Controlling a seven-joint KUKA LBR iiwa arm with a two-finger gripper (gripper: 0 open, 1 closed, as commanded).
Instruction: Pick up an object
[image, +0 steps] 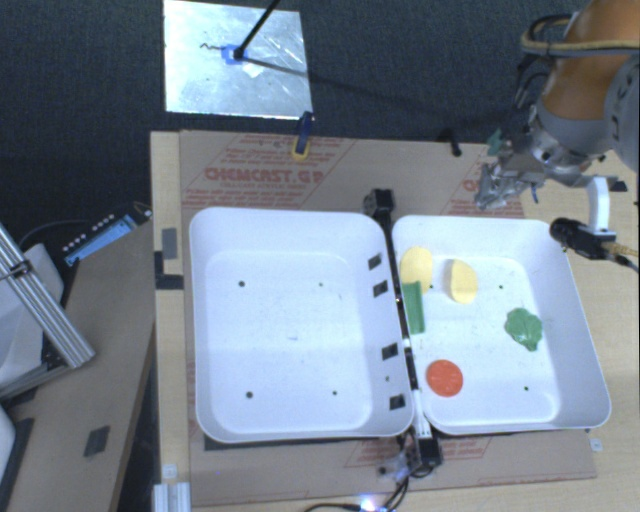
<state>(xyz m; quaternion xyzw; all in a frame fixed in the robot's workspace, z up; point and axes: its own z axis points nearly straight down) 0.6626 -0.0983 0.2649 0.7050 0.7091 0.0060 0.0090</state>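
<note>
The right bin holds two yellow pieces, one near its left wall and one beside it. A green stick lies along the left wall, an orange disc sits near the front, and a green leafy piece lies toward the right. My gripper hangs above the bench just behind the right bin's far rim, with nothing seen between its fingers.
The left bin stands beside the right one, joined by a black clip strip. A shiny metal sheet lies at the back left. Grey rails sit at the left edge.
</note>
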